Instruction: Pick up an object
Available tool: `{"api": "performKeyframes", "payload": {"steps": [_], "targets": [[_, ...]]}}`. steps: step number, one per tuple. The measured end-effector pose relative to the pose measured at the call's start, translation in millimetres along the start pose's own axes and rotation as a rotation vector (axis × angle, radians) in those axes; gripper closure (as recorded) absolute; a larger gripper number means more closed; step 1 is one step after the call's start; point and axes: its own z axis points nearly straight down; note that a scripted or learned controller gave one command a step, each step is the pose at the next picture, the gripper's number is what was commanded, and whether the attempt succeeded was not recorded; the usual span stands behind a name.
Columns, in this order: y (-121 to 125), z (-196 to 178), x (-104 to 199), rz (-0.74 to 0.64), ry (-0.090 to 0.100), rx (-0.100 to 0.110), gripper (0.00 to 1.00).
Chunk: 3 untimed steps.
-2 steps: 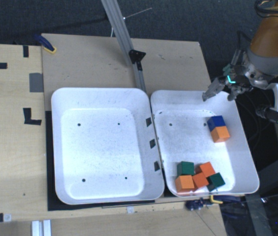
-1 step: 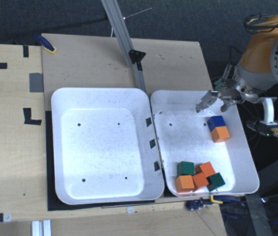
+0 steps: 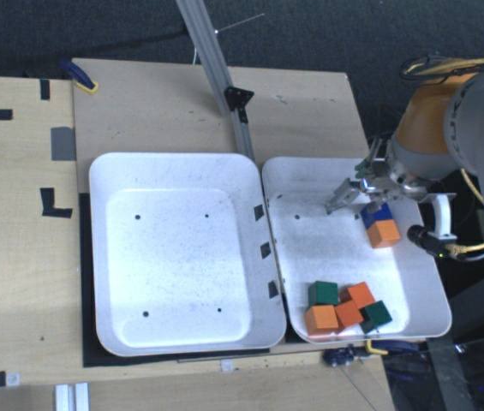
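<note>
My gripper [image 3: 350, 200] hangs low over the upper part of the right bin [image 3: 310, 255], open, with nothing between its fingers. Just to its right lie a blue block [image 3: 373, 215] and an orange block [image 3: 385, 233], touching each other; the blue one is partly under the wrist. A cluster sits at the front of the same bin: a dark green block [image 3: 323, 294], an orange block [image 3: 321, 318], a red-orange block [image 3: 359, 297], another red-orange block [image 3: 349, 314] and a green block [image 3: 377, 314].
The left bin [image 3: 104, 229] stands beside the right one, their rims meeting in the middle. A grey metal pole [image 3: 212, 50] slants down from the top to the bins' back edge. The arm's orange band [image 3: 426, 114] fills the upper right.
</note>
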Motion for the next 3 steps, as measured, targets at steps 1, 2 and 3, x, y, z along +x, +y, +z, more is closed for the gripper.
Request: {"api": "performKeyframes", "payload": {"steps": [1, 2, 3], "targets": [[-0.5, 41.8, 1.5, -0.001, 0.0, -0.004, 0.0], [0.1, 29.8, 2.2, -0.002, 0.001, -0.005, 1.0], [7.8, -30.3, 0.5, 0.0, -0.002, -0.013, 1.0]]}}
